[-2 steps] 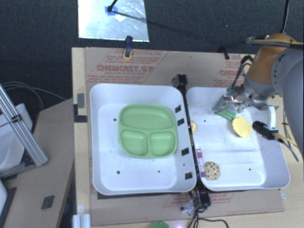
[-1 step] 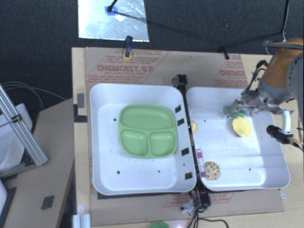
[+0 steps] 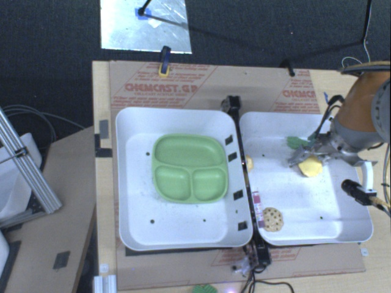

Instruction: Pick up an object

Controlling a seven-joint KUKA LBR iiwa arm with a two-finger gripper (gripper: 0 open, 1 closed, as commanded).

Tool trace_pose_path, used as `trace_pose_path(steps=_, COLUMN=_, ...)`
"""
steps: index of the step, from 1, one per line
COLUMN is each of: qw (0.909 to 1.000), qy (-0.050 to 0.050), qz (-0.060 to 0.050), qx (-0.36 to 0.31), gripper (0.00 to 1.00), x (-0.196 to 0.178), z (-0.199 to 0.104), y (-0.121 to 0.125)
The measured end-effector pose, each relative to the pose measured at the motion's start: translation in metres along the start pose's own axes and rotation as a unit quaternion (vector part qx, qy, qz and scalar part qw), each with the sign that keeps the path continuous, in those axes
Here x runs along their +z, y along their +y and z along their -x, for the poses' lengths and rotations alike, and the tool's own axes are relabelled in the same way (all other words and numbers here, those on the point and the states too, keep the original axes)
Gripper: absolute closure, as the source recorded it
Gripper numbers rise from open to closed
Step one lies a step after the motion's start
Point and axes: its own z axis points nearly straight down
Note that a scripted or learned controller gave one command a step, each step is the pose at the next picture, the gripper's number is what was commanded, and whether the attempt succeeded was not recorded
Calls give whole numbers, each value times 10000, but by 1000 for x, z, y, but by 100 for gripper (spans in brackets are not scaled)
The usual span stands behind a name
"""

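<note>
The left bin (image 3: 131, 139) holds a green divided plate (image 3: 190, 168), which lies flat near the bin's middle, a little toward its far edge, with one wide compartment on the far side and two smaller ones on the near side. The plate stands clear of all four walls. Along the seam where the two bins meet, a few dark clips (image 3: 232, 157) sit on the left bin's right rim. Just across that seam, a small yellow piece (image 3: 248, 163) rests against the left wall of the right bin (image 3: 275, 133), about midway along it. Near that bin's front left corner lies a round cookie (image 3: 272, 219) with dark specks, close beside the left wall and near the front edge. Further right, toward the bin's far right part, a green object (image 3: 297, 142) lies on the floor, and just beside it, slightly nearer the front, sits a yellow object (image 3: 310, 167). The gripper (image 3: 305, 159) is down at these two, its metal tip right against the yellow object's far side; whether its tips are apart or together cannot be made out, nor whether anything sits between them. The grey arm with its orange band (image 3: 365, 99) leans in over the bin's right edge.
</note>
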Motion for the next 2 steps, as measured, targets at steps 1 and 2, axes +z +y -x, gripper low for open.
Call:
trace_pose_path(steps=1, qw=10000, qy=-8, qz=36, qx=-7, gripper=100, x=-12, z=0, y=3)
trace_pose_path(steps=2, qw=10000, qy=0, qz=56, qx=-59, gripper=100, x=-111, z=-77, y=7)
